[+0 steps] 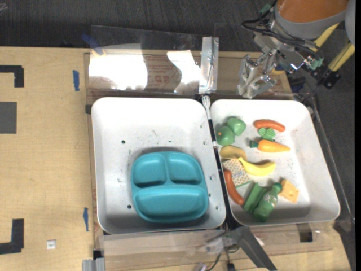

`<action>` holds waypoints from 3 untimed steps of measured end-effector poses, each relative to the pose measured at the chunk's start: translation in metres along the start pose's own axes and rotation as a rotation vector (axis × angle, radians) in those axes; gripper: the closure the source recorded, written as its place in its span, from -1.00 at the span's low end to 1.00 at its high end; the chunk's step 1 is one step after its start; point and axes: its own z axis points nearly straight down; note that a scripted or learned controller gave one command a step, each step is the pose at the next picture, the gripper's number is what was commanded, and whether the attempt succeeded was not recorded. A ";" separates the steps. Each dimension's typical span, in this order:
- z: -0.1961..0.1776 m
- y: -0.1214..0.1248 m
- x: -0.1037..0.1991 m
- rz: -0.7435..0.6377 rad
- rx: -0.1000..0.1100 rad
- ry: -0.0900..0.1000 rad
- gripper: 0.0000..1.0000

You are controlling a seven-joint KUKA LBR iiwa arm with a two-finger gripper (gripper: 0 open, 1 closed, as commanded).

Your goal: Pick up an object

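A: Surface (pixel 39 151) first: what does it look like?

B: Pale wood-coloured board with black and blue tape marks, and dark carpet beyond its far edge. Two shallow white bins sit side by side on it. The left bin (pixel 107 123) carries a teal divided tray (pixel 168 186). A clear plastic sheet (pixel 146 66) lies behind the bins, at the far side.

A: And the things to be picked?

B: They are all in the right bin (pixel 302 123), a heap of toy food. Two green peppers (pixel 231 130) lie at its far left, a red chilli (pixel 269 125) and an orange carrot (pixel 273 146) to their right, a yellow banana (pixel 256 167) in the middle, and a green bottle (pixel 265 202) and a yellow cheese wedge (pixel 290 192) along the near side.

A: Where do the jaws stand against all that?

B: The gripper (pixel 256 78) hangs beyond the far rim of the right bin, above the board rather than over the toys. The peppers and chilli are the nearest pieces, yet well apart from it. Nothing sits between the jaws. Whether they are wide or narrow cannot be told; the metal parts blur together.
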 end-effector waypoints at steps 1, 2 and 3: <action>-0.013 0.000 -0.003 0.002 0.005 -0.010 1.00; -0.025 0.000 -0.005 0.004 0.009 -0.021 1.00; 0.008 -0.034 0.030 -0.213 -0.011 0.015 1.00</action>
